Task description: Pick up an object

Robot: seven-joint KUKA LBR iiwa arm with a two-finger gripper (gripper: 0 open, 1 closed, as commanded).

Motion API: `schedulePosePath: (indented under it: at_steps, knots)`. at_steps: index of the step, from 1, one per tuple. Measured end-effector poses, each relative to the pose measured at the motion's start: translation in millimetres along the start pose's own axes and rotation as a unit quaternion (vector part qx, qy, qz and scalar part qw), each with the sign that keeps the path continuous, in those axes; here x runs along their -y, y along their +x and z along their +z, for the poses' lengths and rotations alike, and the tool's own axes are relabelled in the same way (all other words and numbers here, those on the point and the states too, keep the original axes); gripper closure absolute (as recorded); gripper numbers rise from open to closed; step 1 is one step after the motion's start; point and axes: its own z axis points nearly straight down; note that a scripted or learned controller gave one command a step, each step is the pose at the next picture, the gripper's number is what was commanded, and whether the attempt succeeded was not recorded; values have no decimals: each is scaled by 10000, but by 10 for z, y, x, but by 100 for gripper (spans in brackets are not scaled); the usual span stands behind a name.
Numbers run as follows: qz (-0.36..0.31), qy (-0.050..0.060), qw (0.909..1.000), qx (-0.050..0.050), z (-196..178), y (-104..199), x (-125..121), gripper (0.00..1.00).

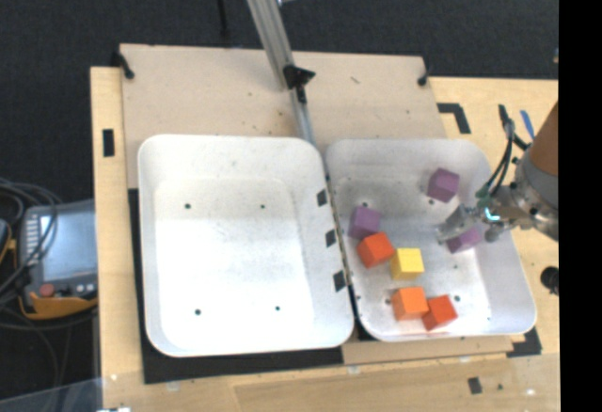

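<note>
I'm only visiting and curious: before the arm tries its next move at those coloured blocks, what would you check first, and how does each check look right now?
1. Blocks available in the right bin: ok, several lie there.
2. Gripper over that bin: ok, near its right side.
3. A target close by: ok, a purple block sits at the gripper.
4. That block between the fingers: cannot tell, too blurred.
5. Neighbours clear of the target: ok, the yellow block and upper purple block lie apart.

Seven small blocks (407, 262) lie scattered in the right bin (503, 293): three purple, three orange-red, one yellow.
</note>
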Motion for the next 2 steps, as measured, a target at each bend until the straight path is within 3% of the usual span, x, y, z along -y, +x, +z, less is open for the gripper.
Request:
schedulePosePath:
  at_steps: [1, 2]
  knots:
    - [2, -25, 10000, 7, -24, 0, -11, 0]
    - [16, 8, 10000, 10, 585, 44, 30, 0]
